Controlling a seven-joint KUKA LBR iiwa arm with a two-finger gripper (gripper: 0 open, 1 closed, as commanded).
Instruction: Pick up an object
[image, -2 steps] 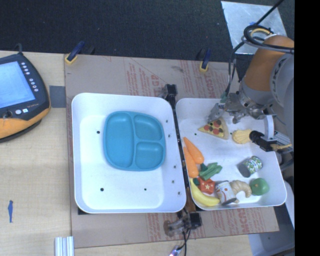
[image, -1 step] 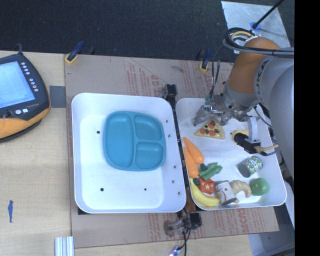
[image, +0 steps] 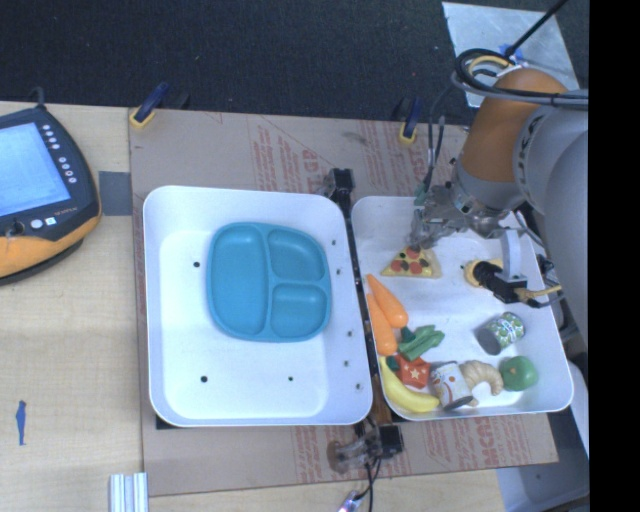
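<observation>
My gripper (image: 424, 238) hangs low in the right bin (image: 372, 222), at its far side, right over the far edge of a toy pizza slice (image: 412, 264). Nothing shows between the fingers. Nearer in the same bin lie an orange carrot (image: 385, 310), a green piece (image: 420, 341), a strawberry (image: 414, 373), a banana (image: 405, 395), a small carton (image: 450, 383), a tan piece (image: 482, 373), a green lime (image: 518, 374) and a grey-green can (image: 500, 332).
The left bin (image: 170, 310) holds a blue divided plate (image: 268, 281). A tablet in an orange case (image: 40, 195) lies on the bench at far left. Clamps sit at the mat's far edge (image: 148, 105).
</observation>
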